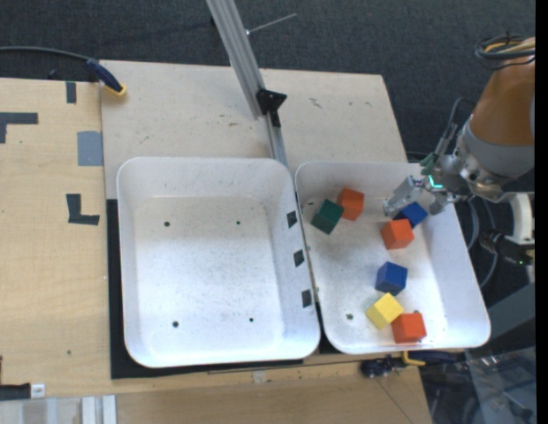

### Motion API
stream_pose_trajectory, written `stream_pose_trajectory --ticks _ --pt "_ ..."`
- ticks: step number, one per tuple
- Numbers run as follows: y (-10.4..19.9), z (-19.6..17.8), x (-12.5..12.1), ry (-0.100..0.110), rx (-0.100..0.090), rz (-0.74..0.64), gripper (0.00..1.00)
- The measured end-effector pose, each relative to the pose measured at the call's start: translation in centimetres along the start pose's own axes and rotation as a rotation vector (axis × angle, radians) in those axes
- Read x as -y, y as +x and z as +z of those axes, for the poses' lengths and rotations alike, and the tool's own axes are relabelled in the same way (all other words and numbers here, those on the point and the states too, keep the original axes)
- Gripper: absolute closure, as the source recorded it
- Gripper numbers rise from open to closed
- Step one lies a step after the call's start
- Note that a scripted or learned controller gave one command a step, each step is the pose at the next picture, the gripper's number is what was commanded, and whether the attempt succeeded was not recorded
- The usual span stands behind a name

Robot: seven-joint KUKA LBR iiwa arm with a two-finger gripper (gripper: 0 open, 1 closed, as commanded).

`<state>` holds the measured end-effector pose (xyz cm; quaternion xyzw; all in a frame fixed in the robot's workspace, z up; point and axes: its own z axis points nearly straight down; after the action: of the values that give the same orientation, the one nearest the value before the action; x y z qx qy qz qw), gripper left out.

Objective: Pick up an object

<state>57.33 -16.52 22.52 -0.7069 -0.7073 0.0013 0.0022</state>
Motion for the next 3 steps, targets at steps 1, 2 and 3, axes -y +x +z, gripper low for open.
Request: stream_pose_trajectory --ticks 1,2,3 --pt "0.0 -0.2 -0.1 -0.004 0.001 -0.001 0.0" --pt "0.2 5.5 -1.0 0.001 0.001 -0.001 0.0" --pt "-0.1 11.2 -1.2 -0.016 0.012 0.001 0.0"
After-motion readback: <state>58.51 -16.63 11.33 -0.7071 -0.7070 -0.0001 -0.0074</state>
